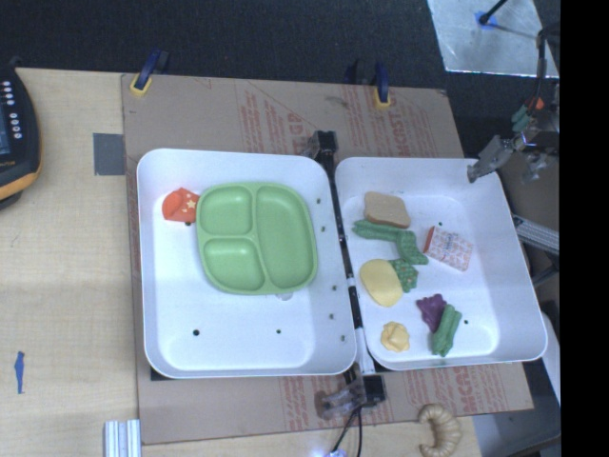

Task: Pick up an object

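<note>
I see the gripper (479, 166) at the far right corner of the right bin (495, 255), over its rim, with nothing between its fingers. I cannot tell whether they are spread or pressed together; the view is too small and dark there.

All positions below are relative to the right bin. Near its far left: a brown bread slice (386, 209). Just nearer than the bread: a green bean-like piece (392, 242) running toward the centre. At centre right: a small pink-and-white packet (448, 248), lying flat, apart from the rest. At the left wall, mid-depth: a yellow rounded piece (382, 282). Near front left: a smaller yellow lump (395, 336). Front centre: a purple piece (431, 309) touching a green pod (445, 330).

Left of the right bin, the left bin (190, 341) holds a green divided plate (257, 237) and a red piece (179, 205).
</note>
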`<state>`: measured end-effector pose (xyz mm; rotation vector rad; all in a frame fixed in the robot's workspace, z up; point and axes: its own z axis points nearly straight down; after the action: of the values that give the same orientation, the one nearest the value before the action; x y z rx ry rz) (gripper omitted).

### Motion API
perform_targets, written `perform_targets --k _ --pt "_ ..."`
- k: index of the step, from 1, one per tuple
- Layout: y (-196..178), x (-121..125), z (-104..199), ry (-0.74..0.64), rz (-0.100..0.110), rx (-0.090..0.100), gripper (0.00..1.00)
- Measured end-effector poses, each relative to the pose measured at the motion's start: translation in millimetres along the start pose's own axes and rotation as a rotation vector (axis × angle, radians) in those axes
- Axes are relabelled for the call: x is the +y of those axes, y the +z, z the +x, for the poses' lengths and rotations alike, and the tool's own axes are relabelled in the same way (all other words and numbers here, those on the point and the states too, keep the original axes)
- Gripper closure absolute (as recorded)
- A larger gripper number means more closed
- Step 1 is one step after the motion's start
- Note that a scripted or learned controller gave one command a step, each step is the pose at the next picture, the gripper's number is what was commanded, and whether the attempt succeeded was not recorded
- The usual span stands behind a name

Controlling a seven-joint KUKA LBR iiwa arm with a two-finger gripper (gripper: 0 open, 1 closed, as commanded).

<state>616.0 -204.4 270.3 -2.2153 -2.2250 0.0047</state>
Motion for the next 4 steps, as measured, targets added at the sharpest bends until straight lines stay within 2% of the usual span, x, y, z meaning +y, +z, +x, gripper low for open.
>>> perform_targets --k 1,2,3,4 --pt "111.9 -27.3 89.6 -0.008 0.012 0.006 0.0" --pt "183.4 -101.2 73.2 0.003 0.013 0.004 0.0" --pt "179.3 -141.5 83.6 0.0 0.004 0.003 0.0" --pt "178.5 -106.2 82.1 -0.003 -0.003 0.0 0.0"
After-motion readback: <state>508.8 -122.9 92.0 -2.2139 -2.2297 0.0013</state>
